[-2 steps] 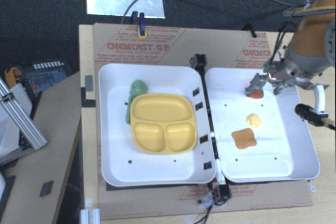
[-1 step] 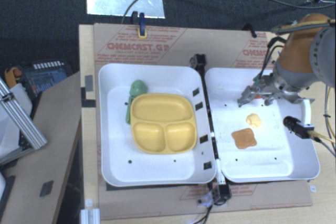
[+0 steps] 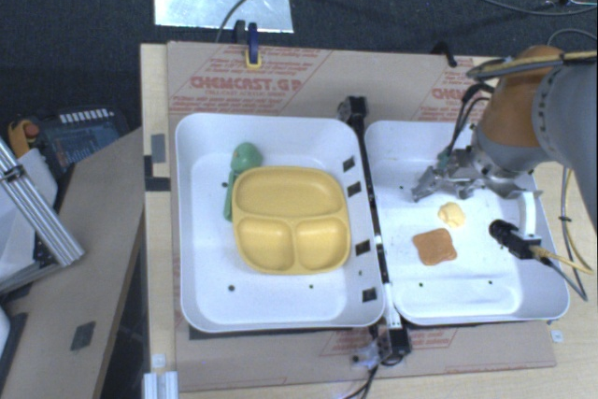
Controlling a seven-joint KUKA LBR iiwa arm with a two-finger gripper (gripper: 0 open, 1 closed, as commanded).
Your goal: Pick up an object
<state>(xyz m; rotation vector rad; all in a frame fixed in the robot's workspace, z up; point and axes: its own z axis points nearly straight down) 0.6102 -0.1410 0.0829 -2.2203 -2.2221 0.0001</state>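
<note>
In the right bin (image 3: 467,299) lie a small pale yellow lump (image 3: 451,215) and, just in front of it, a flat brown-orange piece (image 3: 434,247). My gripper (image 3: 443,190) hangs low over the back half of this bin, right behind the pale lump. Its metal fingers (image 3: 422,190) are spread open and nothing sits between them. The left bin (image 3: 201,201) holds a yellow divided tray (image 3: 288,218), with a green object (image 3: 241,162) lying along its back left edge, partly hidden by the tray.
A black divider (image 3: 366,201) with clips runs between the two bins. The grey arm with its orange band (image 3: 523,112) comes in over the right bin's back right corner. Cardboard (image 3: 280,75) lies under both bins.
</note>
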